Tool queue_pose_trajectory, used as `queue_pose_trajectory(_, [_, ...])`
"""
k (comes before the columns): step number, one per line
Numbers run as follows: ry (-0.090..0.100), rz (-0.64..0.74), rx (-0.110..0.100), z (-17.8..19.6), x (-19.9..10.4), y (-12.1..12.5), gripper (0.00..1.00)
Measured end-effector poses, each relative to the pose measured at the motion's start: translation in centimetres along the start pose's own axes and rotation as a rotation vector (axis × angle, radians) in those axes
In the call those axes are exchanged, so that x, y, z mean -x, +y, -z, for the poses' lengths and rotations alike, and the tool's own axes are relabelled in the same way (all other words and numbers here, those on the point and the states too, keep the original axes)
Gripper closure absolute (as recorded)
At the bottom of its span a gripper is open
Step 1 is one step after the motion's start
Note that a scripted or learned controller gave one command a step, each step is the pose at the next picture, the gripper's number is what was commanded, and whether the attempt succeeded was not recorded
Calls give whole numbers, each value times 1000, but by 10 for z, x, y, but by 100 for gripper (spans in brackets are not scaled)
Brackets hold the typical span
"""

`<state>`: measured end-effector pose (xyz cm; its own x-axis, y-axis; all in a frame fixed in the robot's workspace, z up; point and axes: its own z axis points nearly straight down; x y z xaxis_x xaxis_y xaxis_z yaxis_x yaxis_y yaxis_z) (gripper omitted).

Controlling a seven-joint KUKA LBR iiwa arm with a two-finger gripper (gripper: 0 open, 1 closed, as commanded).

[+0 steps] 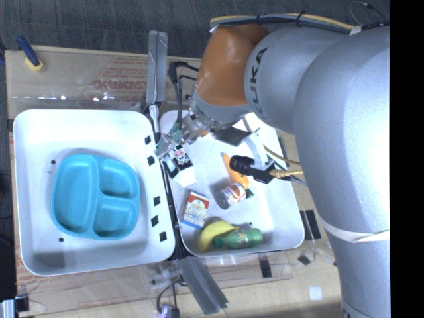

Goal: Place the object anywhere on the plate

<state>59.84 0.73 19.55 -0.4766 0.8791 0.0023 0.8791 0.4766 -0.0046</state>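
- One gripper (177, 135) hangs over the right bin (286, 234), at its far left corner; I cannot tell whether it is open or closed, and nothing is seen gripped
- One small black, white and red item (179, 158) lies just beside the gripper, against the bin's left wall; whether they touch cannot be told
- One white block (185, 177) sits just nearer along that same wall
- One orange piece (233, 175) lies near the bin's middle
- One small can (231, 195) lies on its side, just beside the orange piece
- One small carton (196, 209) rests between the can and the left wall
- One banana (212, 234) and one green bottle (242, 238) lie touching along the near edge
- One blue plate (96, 194), with three compartments, sits in the middle of the left bin (33, 131), well apart from all seven loose things
- Two bins in all, side by side
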Motion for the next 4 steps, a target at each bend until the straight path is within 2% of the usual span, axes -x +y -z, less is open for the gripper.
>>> queue_pose_trajectory(1, [-2, 142, 3, -4, -70, 37, 100])
queue_pose_trajectory(2, [-3, 141, 3, -4, -70, 37, 0])
queue_pose_trajectory(3, [-3, 146, 3, 7, -70, 38, 100])
queue_pose_trajectory(4, [-3, 146, 3, 7, -70, 38, 0])
